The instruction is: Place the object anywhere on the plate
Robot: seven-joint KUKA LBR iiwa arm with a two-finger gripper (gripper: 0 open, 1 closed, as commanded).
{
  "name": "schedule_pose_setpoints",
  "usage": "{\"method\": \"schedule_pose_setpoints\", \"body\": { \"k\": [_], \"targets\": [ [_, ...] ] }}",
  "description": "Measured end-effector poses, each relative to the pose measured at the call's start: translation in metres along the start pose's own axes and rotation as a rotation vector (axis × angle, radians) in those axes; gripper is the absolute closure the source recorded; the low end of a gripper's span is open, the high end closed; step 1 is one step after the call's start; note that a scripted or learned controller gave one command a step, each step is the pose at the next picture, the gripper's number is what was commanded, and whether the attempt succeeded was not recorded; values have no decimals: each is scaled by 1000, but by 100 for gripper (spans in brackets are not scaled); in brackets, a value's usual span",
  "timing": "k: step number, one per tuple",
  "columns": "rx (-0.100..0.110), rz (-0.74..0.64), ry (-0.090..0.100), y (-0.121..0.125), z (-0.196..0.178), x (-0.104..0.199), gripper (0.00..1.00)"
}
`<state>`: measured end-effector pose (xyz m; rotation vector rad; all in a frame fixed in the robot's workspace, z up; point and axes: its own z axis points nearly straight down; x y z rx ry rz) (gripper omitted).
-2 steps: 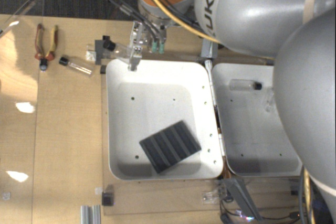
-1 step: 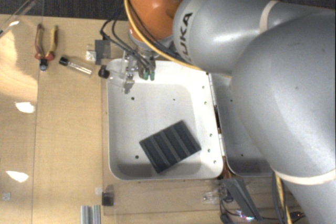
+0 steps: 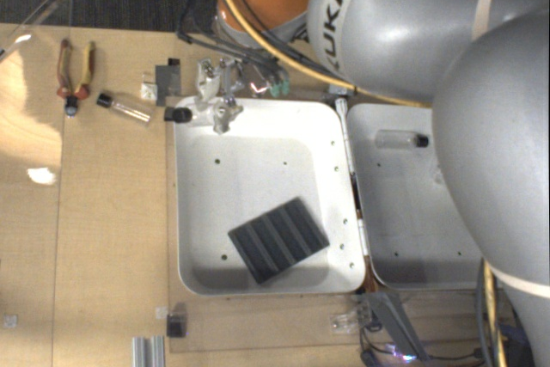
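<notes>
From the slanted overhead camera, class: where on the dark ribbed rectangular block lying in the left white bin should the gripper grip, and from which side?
Grip the dark ribbed rectangular block across its two long edges near the middle, coming straight down from above. It lies flat and turned diagonally in the left white bin, so the gripper would probably need to rotate to match that angle.

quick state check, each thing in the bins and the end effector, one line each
dark ribbed rectangular plate: lying flat, skewed, in the left white bin, nothing on it
clear tube with a black cap: lying on its side in the right white bin
end effector: above the left bin's back rim, nothing visibly held
</notes>
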<state>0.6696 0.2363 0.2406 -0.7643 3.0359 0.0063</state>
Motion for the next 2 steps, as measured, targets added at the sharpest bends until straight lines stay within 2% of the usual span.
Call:
{"method": "schedule_pose_setpoints", "body": {
  "k": [1, 2],
  "targets": [
    [2, 572, 0, 0, -35, 0, 100],
    [1, 295, 5, 4, 101, 11, 100]
  ]
}}
